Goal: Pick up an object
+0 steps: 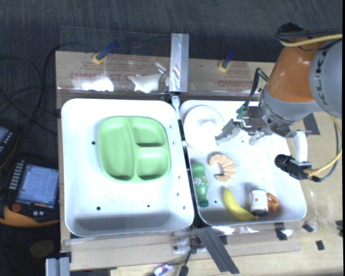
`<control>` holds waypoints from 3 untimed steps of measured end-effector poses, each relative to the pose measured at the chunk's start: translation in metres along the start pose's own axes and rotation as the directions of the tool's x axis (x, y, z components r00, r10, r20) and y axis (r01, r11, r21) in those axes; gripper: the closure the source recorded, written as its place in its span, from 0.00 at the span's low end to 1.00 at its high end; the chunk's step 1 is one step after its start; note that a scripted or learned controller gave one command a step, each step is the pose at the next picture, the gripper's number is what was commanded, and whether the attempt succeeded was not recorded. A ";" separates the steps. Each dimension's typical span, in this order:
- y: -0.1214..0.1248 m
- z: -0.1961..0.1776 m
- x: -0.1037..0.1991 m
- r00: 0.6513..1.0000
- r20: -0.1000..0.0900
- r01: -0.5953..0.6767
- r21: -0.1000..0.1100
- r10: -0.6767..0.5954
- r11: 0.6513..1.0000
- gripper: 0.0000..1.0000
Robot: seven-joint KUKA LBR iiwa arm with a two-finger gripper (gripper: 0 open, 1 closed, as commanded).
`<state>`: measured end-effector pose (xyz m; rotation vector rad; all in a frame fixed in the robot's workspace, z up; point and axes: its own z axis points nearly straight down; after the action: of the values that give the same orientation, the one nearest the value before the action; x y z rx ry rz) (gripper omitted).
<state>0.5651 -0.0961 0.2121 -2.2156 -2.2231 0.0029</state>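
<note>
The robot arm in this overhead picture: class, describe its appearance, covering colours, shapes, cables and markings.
The arm is thick and rounded, grey with a broad orange band above the wrist and part of a dark printed letter on its grey shell. A yellow cable loops beside it. The gripper is a small grey metal piece with two thin fingers. A white and black cylinder-shaped part sticks out below the wrist.

Partial "KU" lettering on arm (328, 68).
</note>
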 end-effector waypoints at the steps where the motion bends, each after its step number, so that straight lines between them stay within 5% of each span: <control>1: -0.041 0.117 -0.011 0.995 0.008 0.102 -0.005 -0.102 0.995 0.00; 2: -0.042 0.118 -0.010 0.995 0.006 0.103 -0.002 -0.103 0.995 0.00; 3: -0.042 0.110 -0.008 0.994 0.003 0.105 -0.001 -0.105 0.994 1.00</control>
<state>0.5231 -0.1040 0.1025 -2.0974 -2.3381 0.0045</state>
